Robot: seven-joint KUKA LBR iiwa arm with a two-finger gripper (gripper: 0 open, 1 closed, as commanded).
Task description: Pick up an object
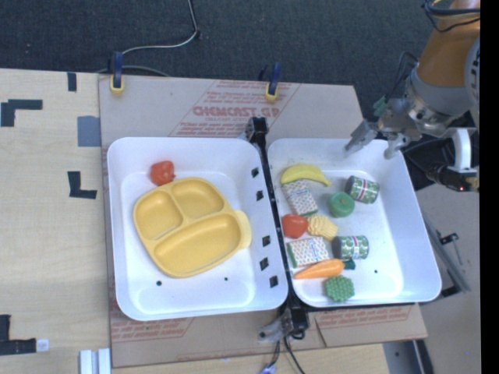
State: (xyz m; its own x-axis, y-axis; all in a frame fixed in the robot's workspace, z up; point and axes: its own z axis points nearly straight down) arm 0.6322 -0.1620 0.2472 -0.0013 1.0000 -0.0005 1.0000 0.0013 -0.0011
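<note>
We are holding our jaws point(373, 141) spread wide and empty above the right bin's point(412, 201) far rim. The green can point(362, 188) is sitting just below them; descending here, we judge, risks striking the rim.

We note smooth, glossy white plastic bins point(125, 232), a glossy yellow plastic divided plate point(191, 226), matt brown cardboard point(210, 111) beneath, and a pale wood-grain bench point(47, 232).
</note>
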